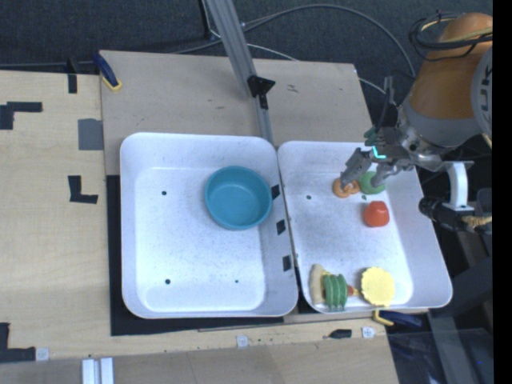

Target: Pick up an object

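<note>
Orange piece (346, 188) lies beneath the pincer (358, 171) near the right bin's (416, 214) far edge; grip unclear.

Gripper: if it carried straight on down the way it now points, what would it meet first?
Most likely the small orange piece right below the gripper, with the green object beside it. Depth is unclear from this slanted view; it may already touch them.
</note>
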Controlling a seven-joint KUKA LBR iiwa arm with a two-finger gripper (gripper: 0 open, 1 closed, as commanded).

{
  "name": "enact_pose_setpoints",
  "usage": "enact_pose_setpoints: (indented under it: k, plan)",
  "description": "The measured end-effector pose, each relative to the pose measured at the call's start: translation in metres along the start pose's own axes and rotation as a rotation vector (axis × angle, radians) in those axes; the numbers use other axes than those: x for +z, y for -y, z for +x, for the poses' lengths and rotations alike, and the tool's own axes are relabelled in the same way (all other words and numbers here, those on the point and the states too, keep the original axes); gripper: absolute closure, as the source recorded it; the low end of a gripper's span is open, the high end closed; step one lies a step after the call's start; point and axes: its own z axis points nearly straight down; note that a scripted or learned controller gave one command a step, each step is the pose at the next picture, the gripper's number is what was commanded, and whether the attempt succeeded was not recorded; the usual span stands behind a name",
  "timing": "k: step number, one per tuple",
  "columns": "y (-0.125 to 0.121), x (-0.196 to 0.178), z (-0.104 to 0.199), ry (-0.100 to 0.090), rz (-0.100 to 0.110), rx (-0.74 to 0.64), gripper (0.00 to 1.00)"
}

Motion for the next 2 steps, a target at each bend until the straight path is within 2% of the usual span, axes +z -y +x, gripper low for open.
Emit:
enact_pose_setpoints:
  k: [1, 2]
  plan:
    - [0.000, 0.000, 0.000, 0.000, 0.000, 0.000, 0.00]
    - [0.004, 0.043, -0.002, 0.000, 0.004, 0.000, 0.00]
